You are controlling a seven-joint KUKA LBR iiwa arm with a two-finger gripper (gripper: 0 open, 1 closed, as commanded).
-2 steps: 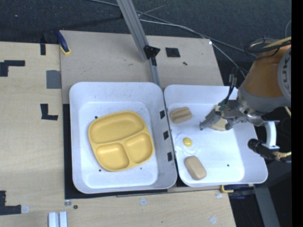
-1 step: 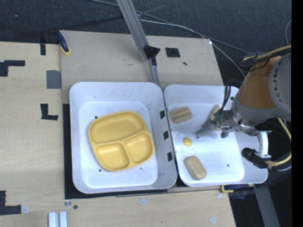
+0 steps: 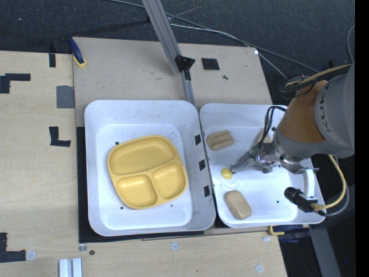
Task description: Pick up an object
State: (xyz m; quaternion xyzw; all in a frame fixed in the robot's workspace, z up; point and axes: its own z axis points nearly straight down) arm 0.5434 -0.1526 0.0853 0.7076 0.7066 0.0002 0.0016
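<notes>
In the right bin (image 3: 253, 115) lie a tan bread-like piece (image 3: 219, 139) near the back left, a second tan oval piece (image 3: 237, 204) near the front, and a small yellow ball (image 3: 226, 173) between them. My gripper (image 3: 235, 167) reaches in from the right, low over the bin floor, its tip right beside the yellow ball. The grey arm with its orange band (image 3: 301, 120) hangs over the bin's right side.
The left bin (image 3: 98, 172) holds a yellow three-compartment tray (image 3: 147, 171). A slanted grey pole (image 3: 167, 33) rises behind the bins. A black cable and connector (image 3: 297, 196) hang at the right bin's front right corner.
</notes>
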